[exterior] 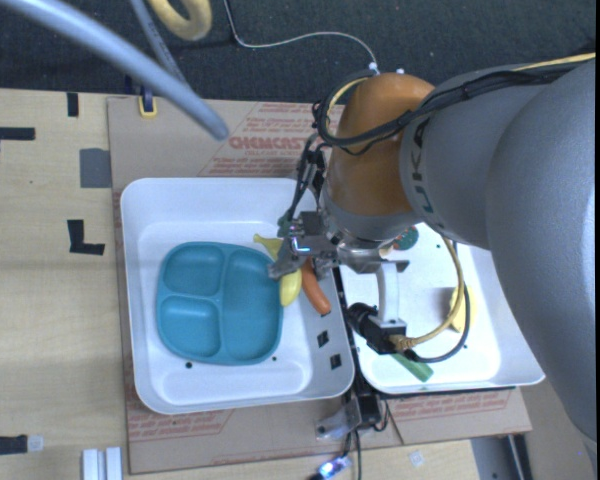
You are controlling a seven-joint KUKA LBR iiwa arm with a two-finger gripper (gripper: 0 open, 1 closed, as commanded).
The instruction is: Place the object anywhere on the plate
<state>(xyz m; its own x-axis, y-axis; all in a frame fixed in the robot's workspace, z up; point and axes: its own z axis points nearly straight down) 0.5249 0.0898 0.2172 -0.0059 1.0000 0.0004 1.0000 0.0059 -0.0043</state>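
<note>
Seen from above, the gripper (302,253) hangs over the right edge of the left bin (140,208), beneath the arm's orange band (375,158); whether it is spread or pressed together cannot be told. Just below it lie a yellow banana (291,286) and an orange carrot (316,294), touching each other. The blue plate (218,303) sits just left of the gripper. A green object (413,369) lies lower right in the right bin (480,358).
</note>
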